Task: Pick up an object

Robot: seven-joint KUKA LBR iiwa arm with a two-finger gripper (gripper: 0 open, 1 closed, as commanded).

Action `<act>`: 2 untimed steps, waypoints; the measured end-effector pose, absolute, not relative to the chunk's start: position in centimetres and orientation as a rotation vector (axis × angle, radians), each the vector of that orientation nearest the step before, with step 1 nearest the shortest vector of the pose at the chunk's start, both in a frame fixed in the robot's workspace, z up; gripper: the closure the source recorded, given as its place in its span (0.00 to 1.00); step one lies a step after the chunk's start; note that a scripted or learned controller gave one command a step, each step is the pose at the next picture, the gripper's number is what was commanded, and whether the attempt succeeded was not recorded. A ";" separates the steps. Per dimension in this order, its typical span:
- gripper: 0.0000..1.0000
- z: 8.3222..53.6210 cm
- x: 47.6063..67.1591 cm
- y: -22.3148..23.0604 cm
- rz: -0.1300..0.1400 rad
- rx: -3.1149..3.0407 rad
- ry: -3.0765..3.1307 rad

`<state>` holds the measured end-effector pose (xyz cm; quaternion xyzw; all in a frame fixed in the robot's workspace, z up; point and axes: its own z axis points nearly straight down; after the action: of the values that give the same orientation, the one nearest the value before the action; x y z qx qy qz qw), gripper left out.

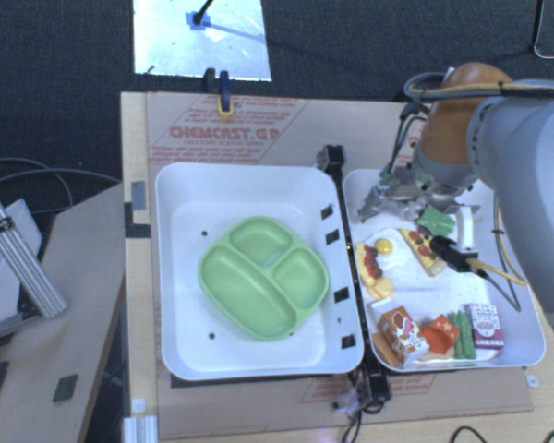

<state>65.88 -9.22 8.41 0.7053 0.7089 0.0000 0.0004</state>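
Two bins on bench; arm low over right bin [535,340], jaws [415,203] state unclear. Toys clustered below. Step: approach, nothing grasped. Next: descend onto green piece [437,221].

Green tray [263,279] — glossy plastic; bins [185,340] — smooth white.

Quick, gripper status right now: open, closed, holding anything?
Gripper: cannot be told. It sits low over the far end of the right bin, beside a green item; nothing is seen held.
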 end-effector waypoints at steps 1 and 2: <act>1.00 9.7 66.0 -9.2 0.005 2.212 2.225; 1.00 16.2 66.1 -9.3 0.008 2.212 2.222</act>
<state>66.09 -9.26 16.23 0.7056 0.7086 0.0027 0.0032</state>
